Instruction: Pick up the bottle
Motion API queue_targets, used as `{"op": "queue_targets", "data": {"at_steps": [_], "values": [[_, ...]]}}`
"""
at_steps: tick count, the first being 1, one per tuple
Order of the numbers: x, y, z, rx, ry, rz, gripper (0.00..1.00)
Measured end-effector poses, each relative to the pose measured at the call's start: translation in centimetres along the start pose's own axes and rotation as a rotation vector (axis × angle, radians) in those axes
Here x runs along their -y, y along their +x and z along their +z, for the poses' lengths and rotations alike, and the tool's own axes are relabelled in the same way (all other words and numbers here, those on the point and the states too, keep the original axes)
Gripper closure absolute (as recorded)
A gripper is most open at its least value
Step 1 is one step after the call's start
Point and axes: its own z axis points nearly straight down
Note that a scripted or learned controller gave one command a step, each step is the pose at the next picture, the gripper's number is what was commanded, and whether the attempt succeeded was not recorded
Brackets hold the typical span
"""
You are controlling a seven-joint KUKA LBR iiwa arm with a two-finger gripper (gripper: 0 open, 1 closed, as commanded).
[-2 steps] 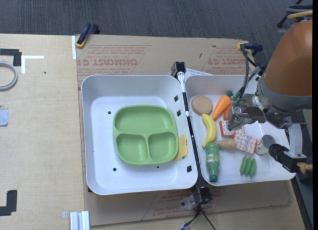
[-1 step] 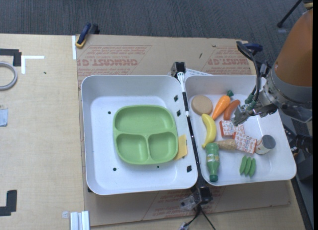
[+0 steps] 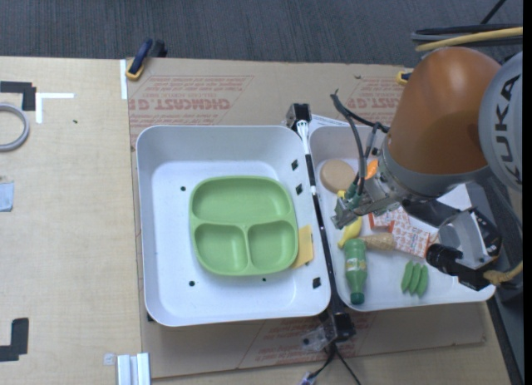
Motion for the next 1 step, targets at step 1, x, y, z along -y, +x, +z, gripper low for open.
{"op": "queue_targets", "data": {"at_steps": [1], "values": [[-3.40,10.08,3.49,-0.001,0.002,-0.198,1.00]]}}
